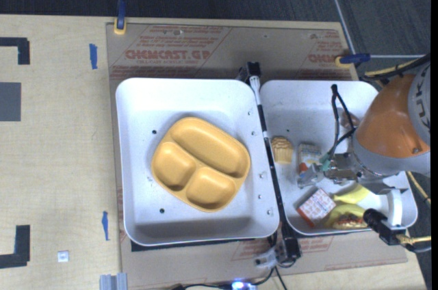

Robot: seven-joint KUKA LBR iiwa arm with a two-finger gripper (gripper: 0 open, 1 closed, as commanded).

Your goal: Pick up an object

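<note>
I read the gripper (pixel 316 171) low in the right bin (pixel 301 94), mid-floor; can't tell its state. Nearest target: small red-and-white box (pixel 315 205) by the bin's near edge. Looks light, stiff, slick cardboard. I'd pinch across its short sides. Yellow tray (pixel 200 162) sits in the left bin (pixel 137 145).

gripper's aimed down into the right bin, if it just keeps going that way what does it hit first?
Most likely the clear wrapped packet under the gripper, beside the small yellowish block. Depth is hard to judge from above, so it may reach the right bin floor instead.
</note>
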